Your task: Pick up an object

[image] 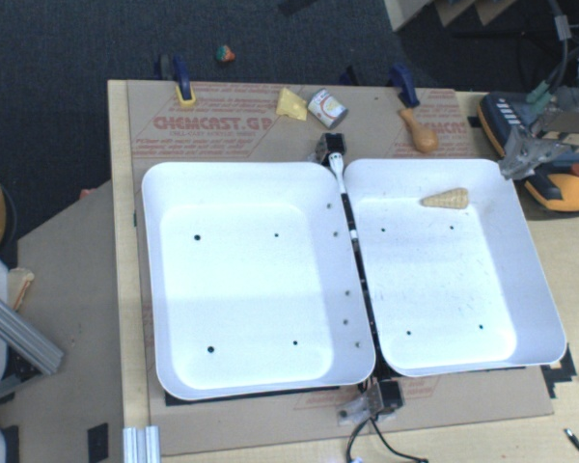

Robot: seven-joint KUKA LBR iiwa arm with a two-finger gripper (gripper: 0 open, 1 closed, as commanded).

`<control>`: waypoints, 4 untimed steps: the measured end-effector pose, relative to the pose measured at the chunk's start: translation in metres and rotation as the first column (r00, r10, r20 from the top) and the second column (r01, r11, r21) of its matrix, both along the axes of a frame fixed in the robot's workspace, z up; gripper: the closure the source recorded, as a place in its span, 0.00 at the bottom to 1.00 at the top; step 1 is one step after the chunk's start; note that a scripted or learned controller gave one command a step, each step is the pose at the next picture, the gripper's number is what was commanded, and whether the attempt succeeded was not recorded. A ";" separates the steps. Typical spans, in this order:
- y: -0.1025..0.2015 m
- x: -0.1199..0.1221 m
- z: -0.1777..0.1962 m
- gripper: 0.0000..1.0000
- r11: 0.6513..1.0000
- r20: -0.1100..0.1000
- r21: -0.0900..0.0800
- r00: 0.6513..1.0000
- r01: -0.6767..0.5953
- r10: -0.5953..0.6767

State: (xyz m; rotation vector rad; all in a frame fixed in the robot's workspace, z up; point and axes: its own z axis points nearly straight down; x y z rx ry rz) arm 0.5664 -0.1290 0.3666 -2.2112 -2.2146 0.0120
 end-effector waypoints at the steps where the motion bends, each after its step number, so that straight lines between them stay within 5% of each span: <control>1: -0.078 -0.013 0.025 1.00 1.000 0.019 -0.009 1.000 0.009 -0.009; 2: -0.083 -0.081 0.038 1.00 1.000 0.014 -0.003 1.000 0.006 -0.006; 3: -0.041 -0.042 0.178 1.00 1.000 0.034 -0.010 0.999 -0.005 0.005; 4: 0.073 -0.090 0.019 1.00 1.000 -0.006 0.003 1.000 -0.009 0.009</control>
